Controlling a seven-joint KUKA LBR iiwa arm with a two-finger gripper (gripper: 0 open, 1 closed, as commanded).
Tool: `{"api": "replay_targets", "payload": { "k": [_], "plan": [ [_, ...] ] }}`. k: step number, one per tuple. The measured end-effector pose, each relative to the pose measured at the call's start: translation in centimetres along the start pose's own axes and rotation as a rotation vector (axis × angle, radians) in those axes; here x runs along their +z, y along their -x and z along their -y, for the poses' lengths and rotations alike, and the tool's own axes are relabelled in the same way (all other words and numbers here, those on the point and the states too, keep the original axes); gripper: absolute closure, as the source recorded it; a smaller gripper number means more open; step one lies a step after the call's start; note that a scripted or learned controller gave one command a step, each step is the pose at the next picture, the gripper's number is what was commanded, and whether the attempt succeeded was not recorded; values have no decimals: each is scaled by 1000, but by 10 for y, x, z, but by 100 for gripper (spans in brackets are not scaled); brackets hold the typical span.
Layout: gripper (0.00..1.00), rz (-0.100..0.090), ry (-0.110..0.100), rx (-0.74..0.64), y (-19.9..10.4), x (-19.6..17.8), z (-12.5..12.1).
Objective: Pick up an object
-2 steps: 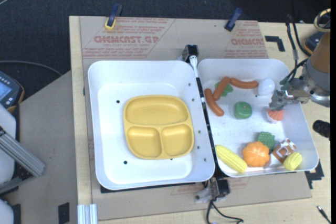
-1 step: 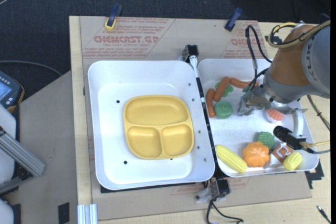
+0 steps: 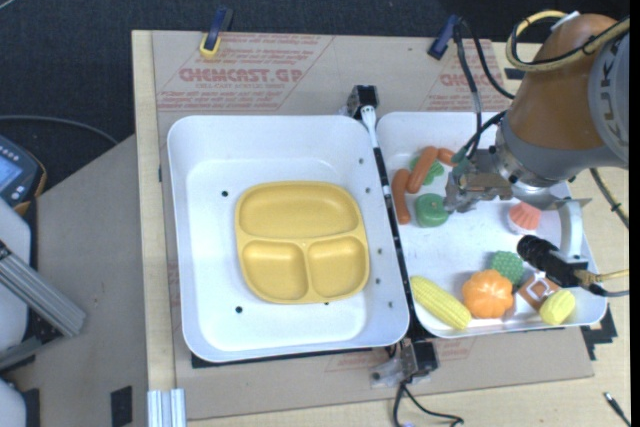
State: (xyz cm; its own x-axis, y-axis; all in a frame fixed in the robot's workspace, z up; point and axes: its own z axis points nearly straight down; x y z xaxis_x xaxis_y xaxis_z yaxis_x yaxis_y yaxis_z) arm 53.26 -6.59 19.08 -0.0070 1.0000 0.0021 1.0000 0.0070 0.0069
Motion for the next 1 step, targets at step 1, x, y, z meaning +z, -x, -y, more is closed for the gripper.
{"api": "replay_targets", "payload": {
  "k": [1],
  "plan": [
    [100, -1, -10, 0, -81, 6, 9]
  ]
}}
